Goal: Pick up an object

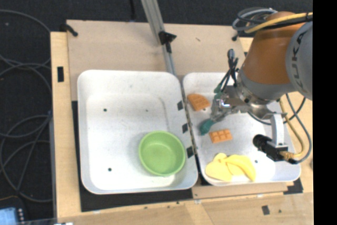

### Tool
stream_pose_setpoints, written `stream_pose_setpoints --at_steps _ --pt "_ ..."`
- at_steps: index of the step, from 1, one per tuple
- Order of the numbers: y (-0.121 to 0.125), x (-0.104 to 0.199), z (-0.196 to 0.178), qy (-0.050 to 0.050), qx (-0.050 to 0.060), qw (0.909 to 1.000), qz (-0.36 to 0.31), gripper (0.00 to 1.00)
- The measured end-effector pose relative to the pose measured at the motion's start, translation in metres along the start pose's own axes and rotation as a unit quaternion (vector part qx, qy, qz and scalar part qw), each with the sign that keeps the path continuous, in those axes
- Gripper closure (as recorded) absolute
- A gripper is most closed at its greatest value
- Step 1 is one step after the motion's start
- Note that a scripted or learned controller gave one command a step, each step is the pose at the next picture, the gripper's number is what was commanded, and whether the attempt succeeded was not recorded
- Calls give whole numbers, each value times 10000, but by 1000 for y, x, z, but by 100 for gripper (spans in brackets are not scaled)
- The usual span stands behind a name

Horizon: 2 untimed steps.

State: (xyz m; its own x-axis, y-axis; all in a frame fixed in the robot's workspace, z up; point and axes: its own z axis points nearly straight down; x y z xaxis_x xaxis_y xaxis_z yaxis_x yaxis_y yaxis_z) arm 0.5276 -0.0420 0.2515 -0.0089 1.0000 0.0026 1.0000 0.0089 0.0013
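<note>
Tabletop (pixel 116 45) carries two white bins side by side.

Left bin (pixel 105 113): green bowl (pixel 162 153) upright in the near right corner, close to the wall shared with the other bin. Rest of this bin's floor is bare white with a few dark specks.

Slanted metal pole (pixel 150 2) runs from the top edge down to the gap between the bins at their far side.

Right bin (pixel 202 81), going left to right:
- Orange chunk (pixel 198 101) at the left side, near the shared wall.
- Teal piece (pixel 205 126) nearer the camera than the chunk, small, apart from it.
- Ridged orange block (pixel 220 136) just right of the teal piece, not touching it.
- Yellow pieces (pixel 230 167) heaped at the near edge, overlapping each other.

Tool (pixel 217 111) hangs over the middle of the right bin, between the orange chunk and the ridged block and just up-right of the teal piece. Cannot tell whether the tool touches the teal piece or just sits above it. Cannot tell if the tool is apart or together; nothing visibly clamped in it.

Arm (pixel 268 60) with its orange band comes in from the right, over the far right part of the right bin.
</note>
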Motion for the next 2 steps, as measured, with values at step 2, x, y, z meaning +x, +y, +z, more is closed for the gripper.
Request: stream_pose_setpoints --at_steps 2 --pt "-11 97 0 -9 9 10000 10 100"
